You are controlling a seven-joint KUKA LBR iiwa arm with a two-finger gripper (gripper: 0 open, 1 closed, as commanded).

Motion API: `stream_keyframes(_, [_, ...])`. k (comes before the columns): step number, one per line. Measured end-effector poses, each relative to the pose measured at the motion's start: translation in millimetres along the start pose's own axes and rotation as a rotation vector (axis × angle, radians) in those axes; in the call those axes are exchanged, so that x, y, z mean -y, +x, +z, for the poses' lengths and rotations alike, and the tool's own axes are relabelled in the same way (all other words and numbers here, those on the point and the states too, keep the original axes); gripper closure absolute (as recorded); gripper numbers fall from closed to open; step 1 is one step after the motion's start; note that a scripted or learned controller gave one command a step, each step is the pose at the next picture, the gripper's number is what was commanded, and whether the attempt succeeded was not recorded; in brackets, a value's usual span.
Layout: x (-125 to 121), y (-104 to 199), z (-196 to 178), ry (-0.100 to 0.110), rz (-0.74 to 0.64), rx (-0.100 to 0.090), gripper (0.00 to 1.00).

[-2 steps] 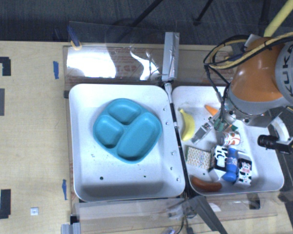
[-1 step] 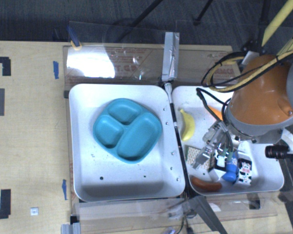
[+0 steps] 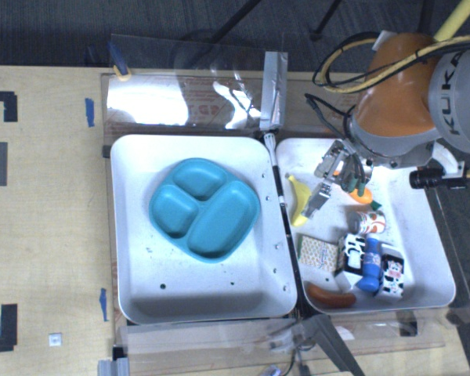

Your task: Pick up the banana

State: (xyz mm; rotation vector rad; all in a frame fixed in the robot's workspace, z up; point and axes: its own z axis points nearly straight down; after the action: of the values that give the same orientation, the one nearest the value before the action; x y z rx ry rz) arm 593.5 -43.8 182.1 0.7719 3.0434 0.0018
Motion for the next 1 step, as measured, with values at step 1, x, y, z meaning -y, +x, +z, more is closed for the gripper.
stream_keyframes(1, [12.3, 13.7, 0.0, 0.002, -0.065, -0.006, 0.00])
